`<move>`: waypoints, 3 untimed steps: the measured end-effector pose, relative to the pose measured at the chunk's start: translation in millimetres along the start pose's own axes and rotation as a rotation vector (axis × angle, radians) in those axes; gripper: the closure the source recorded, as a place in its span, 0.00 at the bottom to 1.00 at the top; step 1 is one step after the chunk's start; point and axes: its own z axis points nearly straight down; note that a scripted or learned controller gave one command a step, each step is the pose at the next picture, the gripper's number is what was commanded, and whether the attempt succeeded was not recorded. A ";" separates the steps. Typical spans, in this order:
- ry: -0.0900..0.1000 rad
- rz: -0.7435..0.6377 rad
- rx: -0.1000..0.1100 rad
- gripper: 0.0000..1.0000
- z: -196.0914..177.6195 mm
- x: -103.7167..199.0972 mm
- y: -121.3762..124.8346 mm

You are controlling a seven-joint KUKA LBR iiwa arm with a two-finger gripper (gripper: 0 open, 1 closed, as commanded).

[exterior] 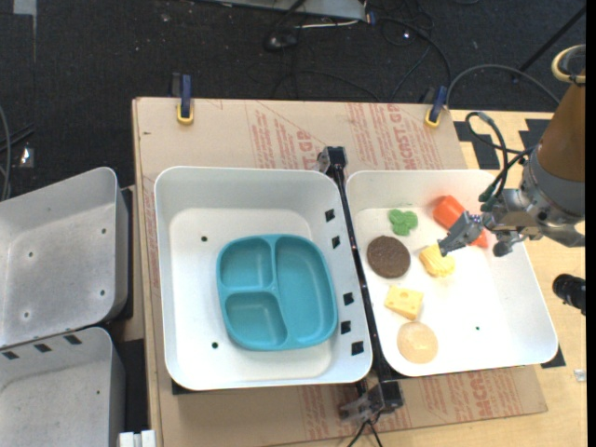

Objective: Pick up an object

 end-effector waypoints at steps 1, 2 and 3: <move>-0.002 -0.003 -0.012 0.00 -6.0 0.4 1.8; -0.001 -0.001 -0.009 0.00 37.1 3.4 1.9; -0.001 -0.001 -0.010 0.00 96.2 10.0 7.7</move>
